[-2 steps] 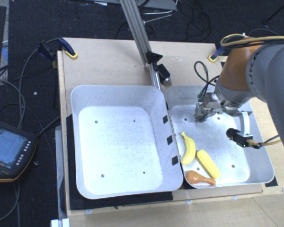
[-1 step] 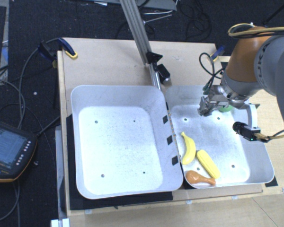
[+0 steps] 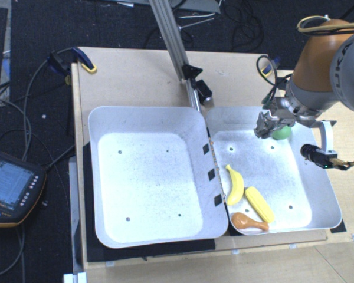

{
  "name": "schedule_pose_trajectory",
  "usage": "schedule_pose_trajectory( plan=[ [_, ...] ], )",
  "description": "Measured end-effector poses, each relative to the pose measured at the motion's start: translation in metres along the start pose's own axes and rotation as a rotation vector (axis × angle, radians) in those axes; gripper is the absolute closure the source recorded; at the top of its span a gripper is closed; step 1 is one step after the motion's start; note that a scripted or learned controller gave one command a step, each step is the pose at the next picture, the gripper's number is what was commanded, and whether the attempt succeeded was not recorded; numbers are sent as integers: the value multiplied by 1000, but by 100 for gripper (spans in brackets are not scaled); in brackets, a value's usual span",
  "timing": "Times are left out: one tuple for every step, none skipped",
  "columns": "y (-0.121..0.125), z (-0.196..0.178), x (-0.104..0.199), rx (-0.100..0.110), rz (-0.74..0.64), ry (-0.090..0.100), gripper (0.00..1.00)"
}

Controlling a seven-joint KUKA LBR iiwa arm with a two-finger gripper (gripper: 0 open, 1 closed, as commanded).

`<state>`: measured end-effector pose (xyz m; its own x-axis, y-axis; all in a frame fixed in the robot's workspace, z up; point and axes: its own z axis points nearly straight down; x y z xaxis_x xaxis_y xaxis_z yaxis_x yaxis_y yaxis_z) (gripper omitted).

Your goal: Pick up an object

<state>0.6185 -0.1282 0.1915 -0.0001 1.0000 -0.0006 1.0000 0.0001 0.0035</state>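
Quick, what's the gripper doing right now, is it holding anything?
Gripper: cannot be told; it sits right beside a green object in the right bin.

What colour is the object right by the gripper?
Green, seen beside the gripper in the camera view.

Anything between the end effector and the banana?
Nothing: in the camera view, bare white bin floor separates the end effector from the banana.
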Motion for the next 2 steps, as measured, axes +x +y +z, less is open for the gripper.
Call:
schedule_pose_trajectory(
  plan=[
    [1, -63, 0, -2, 0, 0, 100],
    [-4, -51, 59, 4, -5, 2, 100]
  ],
)
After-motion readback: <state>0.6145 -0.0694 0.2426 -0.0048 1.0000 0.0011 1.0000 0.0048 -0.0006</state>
